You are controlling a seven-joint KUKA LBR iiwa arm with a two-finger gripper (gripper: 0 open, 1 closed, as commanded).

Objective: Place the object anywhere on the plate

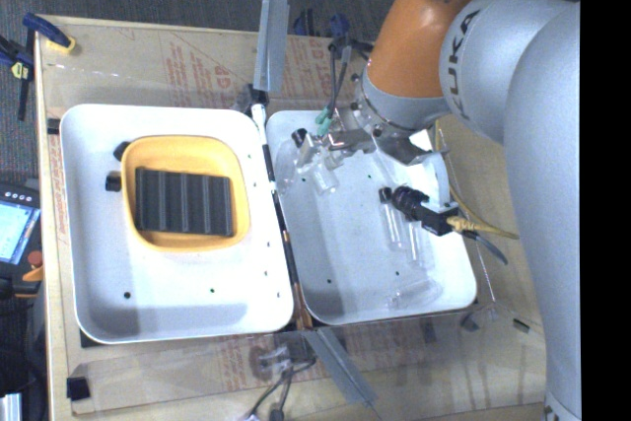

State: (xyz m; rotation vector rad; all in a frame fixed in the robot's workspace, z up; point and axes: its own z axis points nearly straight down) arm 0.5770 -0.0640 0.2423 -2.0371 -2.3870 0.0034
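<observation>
Bulky smooth grey arm (527,133) with a broad orange band (419,39) and dark KUKA lettering (455,64) beside it

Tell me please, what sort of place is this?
Probably a robotics lab bench: a grey and orange KUKA arm reaches over the right bin, the left bin sits beside it, both on a wooden board with a blue clamp at its corner.

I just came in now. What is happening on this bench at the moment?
The grey and orange arm reaches in from the right. Its gripper hangs over the far left corner of the right bin. In the left bin lies a yellow plate, and a dark ridged block rests on it. Whether the gripper carries anything cannot be told from here.
</observation>
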